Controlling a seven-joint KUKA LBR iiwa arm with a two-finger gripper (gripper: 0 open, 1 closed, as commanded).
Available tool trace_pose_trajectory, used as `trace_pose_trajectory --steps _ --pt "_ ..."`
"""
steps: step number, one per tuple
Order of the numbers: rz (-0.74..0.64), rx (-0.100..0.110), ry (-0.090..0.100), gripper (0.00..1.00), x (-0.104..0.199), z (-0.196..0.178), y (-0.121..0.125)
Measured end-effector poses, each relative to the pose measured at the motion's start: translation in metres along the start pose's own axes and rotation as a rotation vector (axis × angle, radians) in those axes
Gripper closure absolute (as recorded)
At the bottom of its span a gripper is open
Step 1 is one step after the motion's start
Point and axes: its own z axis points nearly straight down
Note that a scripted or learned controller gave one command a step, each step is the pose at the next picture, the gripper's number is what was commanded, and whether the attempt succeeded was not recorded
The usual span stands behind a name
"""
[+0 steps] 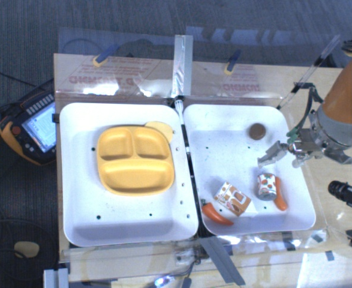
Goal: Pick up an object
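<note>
Tool (pixel 282 153) hangs open over the right bin (pixel 223 122), holding nothing. Can (pixel 266 185) stands just below it, beside a carrot (pixel 280 197).

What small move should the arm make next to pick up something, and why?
Probably lower the claw toward the small can. The claw hangs at the right side of the right bin, and nothing is between its fingers. The can lies just below it in the view, nearer than the brown disc or the patterned box.
</note>
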Motion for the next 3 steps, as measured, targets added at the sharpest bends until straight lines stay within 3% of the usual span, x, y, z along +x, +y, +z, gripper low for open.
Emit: trace_pose_trajectory --steps 1,2,3 --pt "-0.109 0.000 0.001 0.00 -0.021 0.123 -0.005" --pt "-0.255 -0.016 0.012 0.00 -0.037 0.146 0.009" --pt "-0.253 -0.028 -0.004 1.00 -0.042 0.135 0.012"
